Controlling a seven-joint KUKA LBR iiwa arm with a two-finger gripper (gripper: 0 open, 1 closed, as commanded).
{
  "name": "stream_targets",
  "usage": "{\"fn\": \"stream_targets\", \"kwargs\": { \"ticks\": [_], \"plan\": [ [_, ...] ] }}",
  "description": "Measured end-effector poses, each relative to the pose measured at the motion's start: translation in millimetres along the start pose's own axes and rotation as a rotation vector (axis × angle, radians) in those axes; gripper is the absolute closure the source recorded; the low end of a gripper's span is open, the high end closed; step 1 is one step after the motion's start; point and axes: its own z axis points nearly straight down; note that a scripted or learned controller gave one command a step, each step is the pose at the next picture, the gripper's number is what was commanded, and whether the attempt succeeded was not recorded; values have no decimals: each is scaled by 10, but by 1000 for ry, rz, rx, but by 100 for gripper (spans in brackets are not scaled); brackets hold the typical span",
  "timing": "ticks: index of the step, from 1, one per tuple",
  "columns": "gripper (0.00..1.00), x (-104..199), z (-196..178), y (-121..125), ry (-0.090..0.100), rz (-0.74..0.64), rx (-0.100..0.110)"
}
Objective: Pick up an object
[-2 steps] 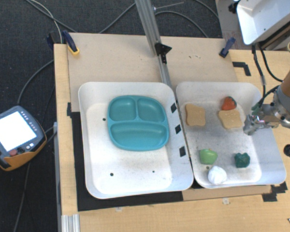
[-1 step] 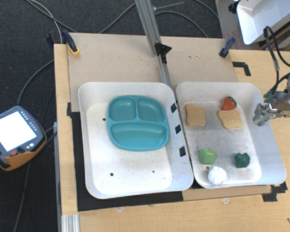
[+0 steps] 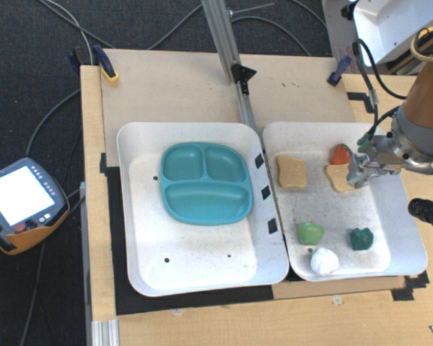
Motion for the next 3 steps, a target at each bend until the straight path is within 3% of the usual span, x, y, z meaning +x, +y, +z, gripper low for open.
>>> {"fn": "stream_targets", "kwargs": {
  "ticks": [3],
  "plan": [
    [100,1613,-48,369,-1,0,-2]
  ]
}}
